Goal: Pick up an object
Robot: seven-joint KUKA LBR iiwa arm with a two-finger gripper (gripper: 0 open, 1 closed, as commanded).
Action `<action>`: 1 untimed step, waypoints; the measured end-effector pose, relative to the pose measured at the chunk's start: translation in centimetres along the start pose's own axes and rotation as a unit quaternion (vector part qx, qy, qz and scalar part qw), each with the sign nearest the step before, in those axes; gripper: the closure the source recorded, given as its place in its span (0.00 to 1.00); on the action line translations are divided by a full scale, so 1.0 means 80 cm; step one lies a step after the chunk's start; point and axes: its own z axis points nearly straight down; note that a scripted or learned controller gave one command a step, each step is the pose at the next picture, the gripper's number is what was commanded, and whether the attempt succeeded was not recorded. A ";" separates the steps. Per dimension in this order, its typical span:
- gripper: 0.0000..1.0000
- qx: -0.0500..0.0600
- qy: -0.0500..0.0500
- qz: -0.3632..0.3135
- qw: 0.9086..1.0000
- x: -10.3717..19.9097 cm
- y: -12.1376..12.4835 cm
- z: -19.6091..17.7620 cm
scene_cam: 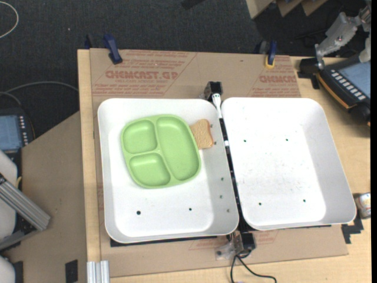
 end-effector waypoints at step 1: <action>0.00 0.013 0.002 -0.001 1.000 0.069 -0.072 0.044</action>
